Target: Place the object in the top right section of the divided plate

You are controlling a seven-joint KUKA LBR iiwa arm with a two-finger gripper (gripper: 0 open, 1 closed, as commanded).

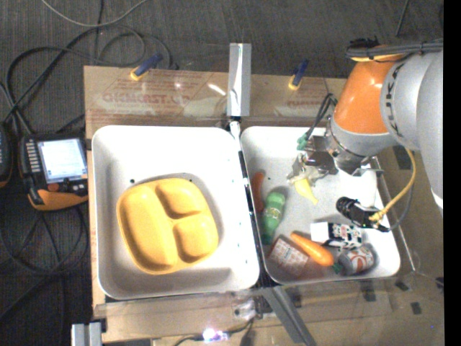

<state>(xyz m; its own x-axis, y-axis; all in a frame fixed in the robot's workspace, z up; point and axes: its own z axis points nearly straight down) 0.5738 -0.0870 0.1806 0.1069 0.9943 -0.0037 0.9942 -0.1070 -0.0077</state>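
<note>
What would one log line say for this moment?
arm: over right bin | gripper: above yellow item, grip unclear | plate: in left bin, nothing on it | placing: not yet done

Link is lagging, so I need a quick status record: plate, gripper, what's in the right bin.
plate: yellow divided plate in left bin, nothing on it
gripper: gripper over right bin, above a pale yellow item; grasp unclear
right bin items: green bottle, carrot, can

Even overhead light, soft shadows, white bins (173, 139) bright, slight overall blur.
</note>
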